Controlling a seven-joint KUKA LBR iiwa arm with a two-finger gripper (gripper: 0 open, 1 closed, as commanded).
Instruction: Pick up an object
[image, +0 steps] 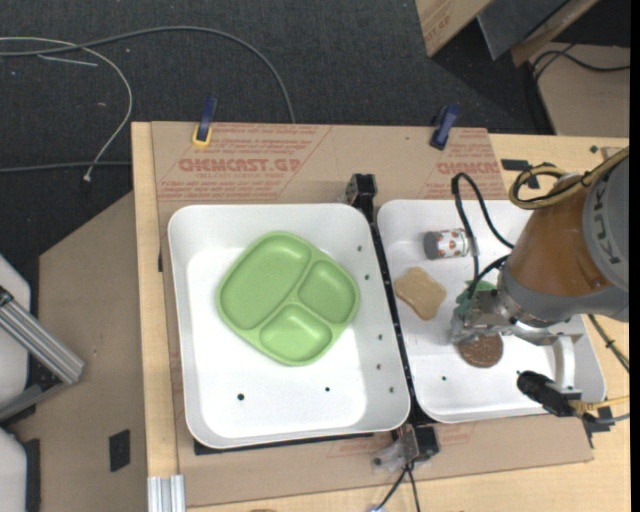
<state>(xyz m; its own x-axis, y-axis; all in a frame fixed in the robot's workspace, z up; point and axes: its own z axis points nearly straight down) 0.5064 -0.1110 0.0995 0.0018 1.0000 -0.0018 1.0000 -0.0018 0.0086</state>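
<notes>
A: Since the task names no particular item, which one is the candidate?

B: Item one: brown round disc (481, 351), right bin (440, 395), lying flat just under the claw (472, 322). Judged the target, because the arm (560, 260) hangs right over it.

A: Claw status?

B: Cannot tell. The wrist hides the tip, so no grasp can be recorded; the disc reads as resting on the bin floor.

A: Other stock in that bin?

B: Tan bread-shaped piece (420, 292), one, just left of the claw and apart from it. Small can (446, 244), one, on its side near the far wall. Three loose items in all, spread out, which likely leaves room to come down on any one.

A: Left bin (190, 300)?

B: Green divided plate (288, 297), one, three compartments, lying flat near the middle.

A: Fixtures?

B: Bins, two, side by side on the counter (160, 400). Blue clamps, two, at the far edge: one left (206, 118), one right (444, 126), apparently pinning the cardboard sheet (300, 160) down.
</notes>
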